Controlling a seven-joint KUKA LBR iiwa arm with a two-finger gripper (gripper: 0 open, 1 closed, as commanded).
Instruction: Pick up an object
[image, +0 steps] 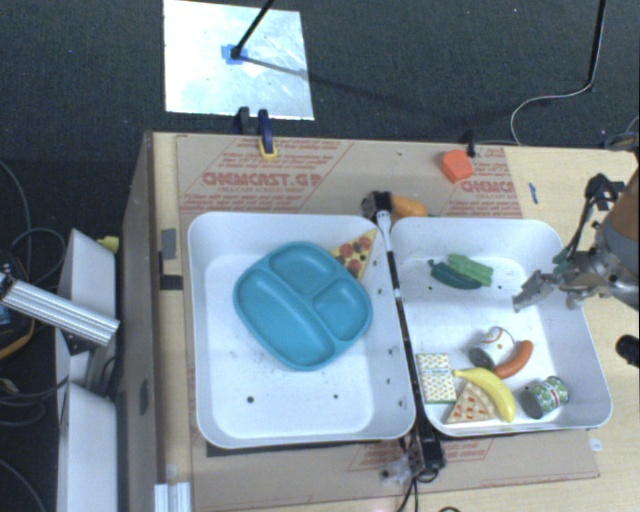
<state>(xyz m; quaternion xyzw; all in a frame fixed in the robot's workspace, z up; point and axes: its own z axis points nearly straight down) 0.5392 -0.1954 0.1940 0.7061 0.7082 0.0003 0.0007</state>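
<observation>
— Over the right bin's (560, 240) far-right side, what is the arm doing?

— The gripper (545, 288) hangs above the white floor of that bin, reaching in from the right. Whether its fingers are spread or pressed together, I cannot tell; the view is too small and blurred there. Nothing shows between them.

— And the things to pick?

— They all lie in the right bin. A green vegetable (460, 271) sits near the back, left of the gripper and apart from it. Toward the front there is a hot dog (512, 359) with a small round piece (486, 351) touching its left end, a banana (490, 389), a pizza slice (468, 407) just beside the banana, a green patterned square (435, 377), and a small can (545, 396) lying at the right.

— The left bin?

— It (230, 400) holds a blue divided plate (300, 305), with another pizza slice (355, 253) against the wall by the divider.
</observation>
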